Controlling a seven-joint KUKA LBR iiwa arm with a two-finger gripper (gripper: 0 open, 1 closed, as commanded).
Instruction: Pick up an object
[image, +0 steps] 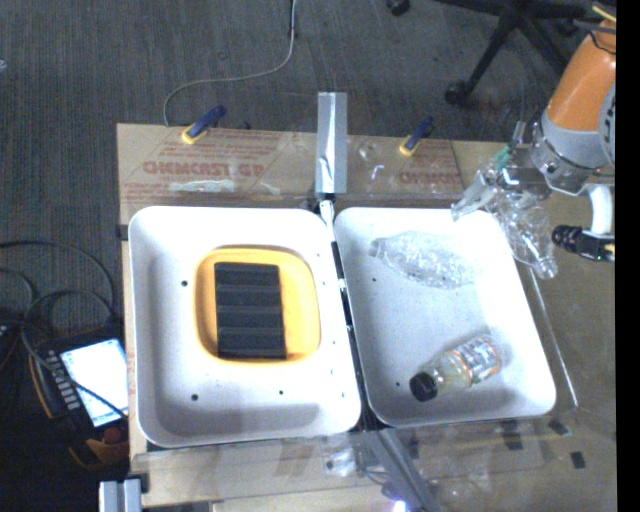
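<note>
Fingers' state unreadable — gripper (495, 190) over right bin (520, 300) far corner; bottle (458, 368), clear wrapper (425, 260) well apart.

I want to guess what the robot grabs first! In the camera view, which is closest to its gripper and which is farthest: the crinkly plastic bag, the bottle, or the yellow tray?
From the gripper, at the right bin's far right corner:
1. Crinkly plastic bag, in the right bin's far part.
2. Bottle, near the right bin's front edge.
3. Yellow tray, in the left bin.
</note>
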